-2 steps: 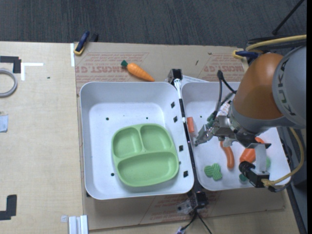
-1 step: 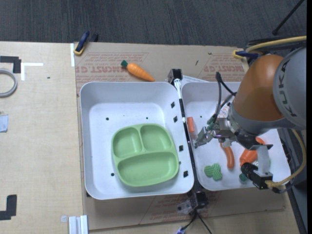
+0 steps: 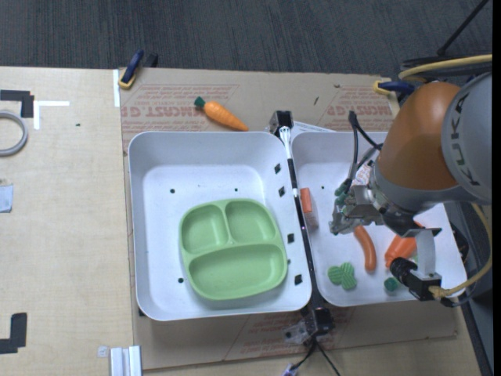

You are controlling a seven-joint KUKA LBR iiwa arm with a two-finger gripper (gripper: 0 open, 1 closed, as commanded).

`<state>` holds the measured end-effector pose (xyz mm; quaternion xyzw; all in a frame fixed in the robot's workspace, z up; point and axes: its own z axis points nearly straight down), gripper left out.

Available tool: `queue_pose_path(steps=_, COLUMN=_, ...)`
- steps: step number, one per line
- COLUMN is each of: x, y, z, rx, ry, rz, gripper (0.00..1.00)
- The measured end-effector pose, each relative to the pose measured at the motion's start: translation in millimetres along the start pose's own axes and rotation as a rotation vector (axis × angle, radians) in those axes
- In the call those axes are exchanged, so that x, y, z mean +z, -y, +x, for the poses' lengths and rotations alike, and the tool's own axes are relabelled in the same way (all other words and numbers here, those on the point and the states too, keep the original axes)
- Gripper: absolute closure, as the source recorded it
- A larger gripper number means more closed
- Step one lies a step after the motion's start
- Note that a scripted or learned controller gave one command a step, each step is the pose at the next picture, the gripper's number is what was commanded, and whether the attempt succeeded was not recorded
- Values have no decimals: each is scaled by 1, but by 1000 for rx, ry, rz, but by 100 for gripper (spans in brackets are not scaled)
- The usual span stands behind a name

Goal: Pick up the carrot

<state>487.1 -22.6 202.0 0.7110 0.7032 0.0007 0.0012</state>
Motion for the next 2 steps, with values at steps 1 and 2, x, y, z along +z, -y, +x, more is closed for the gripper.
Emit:
queue_pose_path(steps=1, x=-75, y=8, z=-63, rx=-280, ry=1, rz=1, gripper=100)
queue_pose_path(steps=2, x=110, y=9, z=-109, rx=-257, ry=-1, rz=2, gripper=100)
